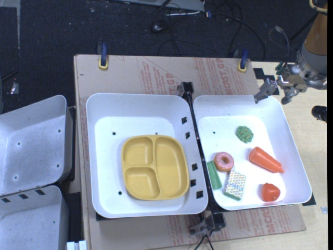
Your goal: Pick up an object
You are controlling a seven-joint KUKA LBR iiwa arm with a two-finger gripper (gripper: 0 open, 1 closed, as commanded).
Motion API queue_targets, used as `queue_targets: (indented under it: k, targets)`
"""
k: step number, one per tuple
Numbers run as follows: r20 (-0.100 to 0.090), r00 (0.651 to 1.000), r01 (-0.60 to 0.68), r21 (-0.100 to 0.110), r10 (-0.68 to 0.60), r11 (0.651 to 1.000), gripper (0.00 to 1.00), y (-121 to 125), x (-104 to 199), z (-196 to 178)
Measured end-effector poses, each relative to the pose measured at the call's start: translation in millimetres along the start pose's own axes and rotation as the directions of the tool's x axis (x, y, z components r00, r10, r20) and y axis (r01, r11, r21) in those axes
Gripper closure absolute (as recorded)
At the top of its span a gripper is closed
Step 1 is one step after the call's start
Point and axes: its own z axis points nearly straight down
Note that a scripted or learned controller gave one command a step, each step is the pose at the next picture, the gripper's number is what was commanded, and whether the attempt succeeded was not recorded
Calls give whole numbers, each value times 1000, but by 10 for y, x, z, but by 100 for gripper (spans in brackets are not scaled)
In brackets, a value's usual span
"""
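Two shallow white plastic bins sit side by side on a board-covered bench, seen from above at a slant. The left bin [99, 139] holds a yellow plastic plate [155, 166] divided into three compartments, lying flat near the bin's middle.

The right bin [291, 139] holds several small items. A bumpy green ball-shaped toy [244, 134] lies toward the far side. Nearer, a pink ring-shaped doughnut toy [224, 161] rests just beside a slim green stick [214, 174] that lies along the bin's left wall. A small block patterned in yellow and pale blue checks [235, 184] sits close below the doughnut. An orange carrot-shaped toy [266, 160] lies on its side to the right, and a red rounded toy [270, 192] sits near the front right corner.

The grey arm with its orange band comes in from the upper right. Its two-finger gripper [271, 91] hangs over the far right corner of the right bin, just above the rim. The dark fingers appear spread apart with nothing between them, and they are well apart from every toy in the bin.
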Motion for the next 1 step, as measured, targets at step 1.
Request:
queue_targets:
  k: [1]
  targets:
    - [0,1000,0,-2,0,1000,0,-57,15,435]
